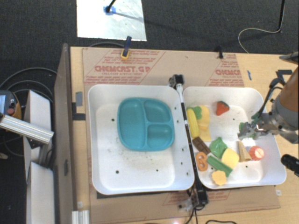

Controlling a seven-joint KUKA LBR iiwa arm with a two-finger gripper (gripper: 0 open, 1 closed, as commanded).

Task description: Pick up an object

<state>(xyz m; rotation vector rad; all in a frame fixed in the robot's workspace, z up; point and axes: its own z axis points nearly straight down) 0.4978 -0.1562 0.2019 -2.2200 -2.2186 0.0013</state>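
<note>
Right bin (256, 96): shallow white tray holding a cluster of toy foods, most of them crowded toward its left wall and near edge. Gripper (247, 130): low inside the right bin near its right wall, metal fingers pointing left into the bin; whether they are apart or together cannot be told, and nothing is seen between them. Items nearest the gripper: a tan block (243, 150), long axis running near to far, just below it; a red-and-white round piece (256, 152) beside that block, toward the right wall. Farther left: yellow lemon-like piece (229, 158), green pieces (217, 146), a yellow chunk (218, 177) by the near edge, an orange ring (201, 161), a brown bar (201, 144), and a corn cob (192, 121) lying lengthwise along the left wall. A red strawberry-like piece (222, 108) sits alone toward the far edge, with bare floor around it. Open room: the far right part and the near right corner of the right bin. Left bin (103, 171): touches the right bin along a central divider, holds a teal sectioned plate (145, 124).
</note>
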